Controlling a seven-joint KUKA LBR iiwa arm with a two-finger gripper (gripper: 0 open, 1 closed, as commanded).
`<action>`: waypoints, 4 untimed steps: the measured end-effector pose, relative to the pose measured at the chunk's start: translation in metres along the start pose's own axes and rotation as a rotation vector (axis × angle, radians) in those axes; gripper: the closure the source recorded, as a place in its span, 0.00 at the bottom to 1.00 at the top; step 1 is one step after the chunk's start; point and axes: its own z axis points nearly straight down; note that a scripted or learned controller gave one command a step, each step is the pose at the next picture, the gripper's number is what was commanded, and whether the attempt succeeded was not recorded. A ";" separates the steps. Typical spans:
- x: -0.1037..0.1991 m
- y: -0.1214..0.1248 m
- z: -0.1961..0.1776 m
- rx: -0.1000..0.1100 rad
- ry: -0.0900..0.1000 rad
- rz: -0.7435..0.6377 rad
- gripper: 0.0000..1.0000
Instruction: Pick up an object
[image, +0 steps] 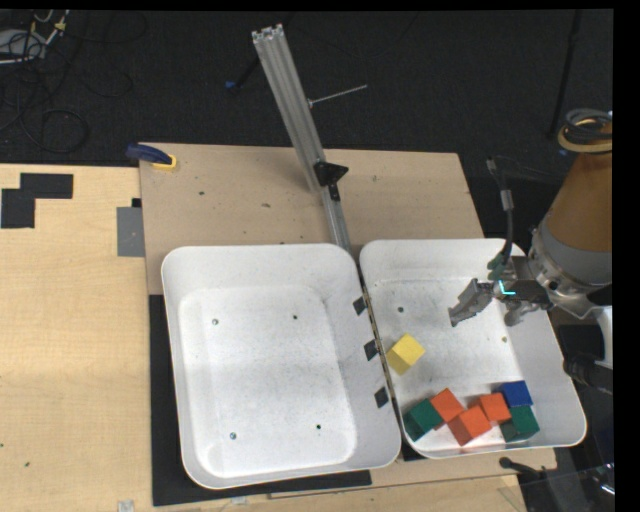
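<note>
Gripper (492, 304) hangs over the right bin (440, 262), near its right wall, with nothing between its fingers; they look spread, one prong at left and one at right with bare bin floor visible between. The arm comes in from the right, so this side of the bin is its natural staging spot.

Candidates for the pick all sit in the right bin. The yellow block (406, 353) lies alone near the divider, well apart from the rest (probably the easiest target, with room for fingers on both sides). The others crowd the near corner: a green block (422, 417), two orange blocks (447, 404) (494, 408) touching or nearly so, a blue block (516, 393) and another green one (521, 424). That packing leaves little room for fingers.

Left bin (260, 360) holds nothing to pick. No grasp made yet.
</note>
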 end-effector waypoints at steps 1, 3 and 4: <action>-0.002 0.000 -0.002 -0.005 -0.001 0.004 0.00; 0.003 -0.003 0.106 0.001 0.000 0.003 0.00; -0.006 -0.002 0.149 -0.014 0.004 0.002 0.00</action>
